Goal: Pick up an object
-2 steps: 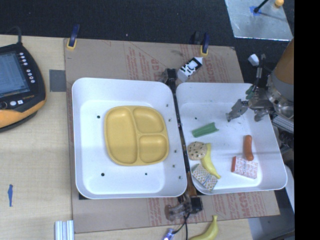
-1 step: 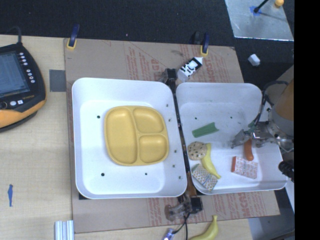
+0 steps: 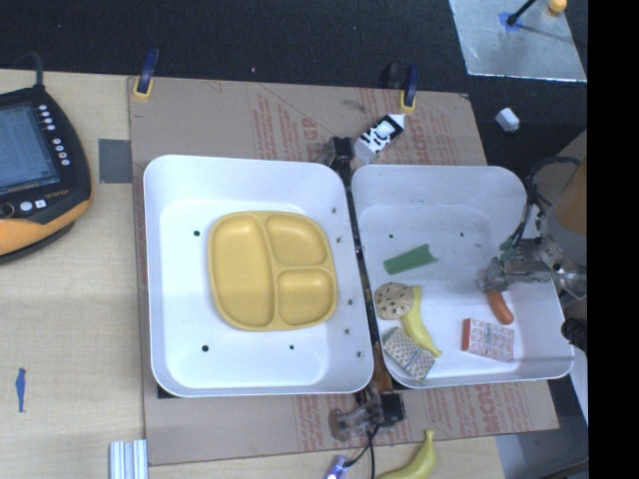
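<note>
Tabletop, right bin point(image 3: 439, 183): pincer point(image 3: 507, 275) over orange sausage point(image 3: 500, 307), grip state unclear. Judgement: centre on it, straddle across its width, then close.

claw point(image 3: 502, 275) low in the right bin point(image 3: 439, 183) just above an orange sausage point(image 3: 500, 308).

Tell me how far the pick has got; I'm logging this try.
Done: the gripper is down in the right bin, just above the orange sausage-like piece. In hand: nothing visibly between the fingers. Left: grasp and lift. The green block, cookie, banana and printed packet all lie on the bin floor.
</note>
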Robot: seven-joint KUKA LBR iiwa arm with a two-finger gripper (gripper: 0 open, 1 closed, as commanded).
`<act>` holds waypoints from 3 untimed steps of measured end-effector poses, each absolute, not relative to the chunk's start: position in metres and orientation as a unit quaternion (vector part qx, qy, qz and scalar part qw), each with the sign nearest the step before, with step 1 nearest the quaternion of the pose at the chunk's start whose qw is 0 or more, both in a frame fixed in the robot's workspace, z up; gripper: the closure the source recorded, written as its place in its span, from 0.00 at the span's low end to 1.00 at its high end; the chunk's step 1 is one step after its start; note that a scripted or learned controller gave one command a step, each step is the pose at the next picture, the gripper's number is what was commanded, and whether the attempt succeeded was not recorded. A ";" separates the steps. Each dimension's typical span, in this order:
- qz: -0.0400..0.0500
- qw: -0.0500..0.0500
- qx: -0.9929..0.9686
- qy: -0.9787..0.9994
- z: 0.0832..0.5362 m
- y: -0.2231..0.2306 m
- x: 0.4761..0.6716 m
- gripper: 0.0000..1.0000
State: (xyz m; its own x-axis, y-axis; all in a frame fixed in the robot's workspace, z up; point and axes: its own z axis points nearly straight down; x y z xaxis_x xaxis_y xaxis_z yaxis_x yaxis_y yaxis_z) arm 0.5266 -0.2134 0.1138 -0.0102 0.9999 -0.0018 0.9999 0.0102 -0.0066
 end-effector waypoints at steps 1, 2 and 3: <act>0.001 0.002 -0.705 -0.709 0.102 -0.176 0.485 1.00; 0.001 0.000 -0.706 -0.708 0.193 -0.212 0.491 1.00; 0.001 0.000 -0.706 -0.708 0.193 -0.212 0.491 0.00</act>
State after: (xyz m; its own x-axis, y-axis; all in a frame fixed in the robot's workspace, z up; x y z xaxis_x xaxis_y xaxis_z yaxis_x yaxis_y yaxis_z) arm 0.4906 -0.2121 0.1930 -0.0031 1.0000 -0.0002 1.0000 0.0031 -0.0013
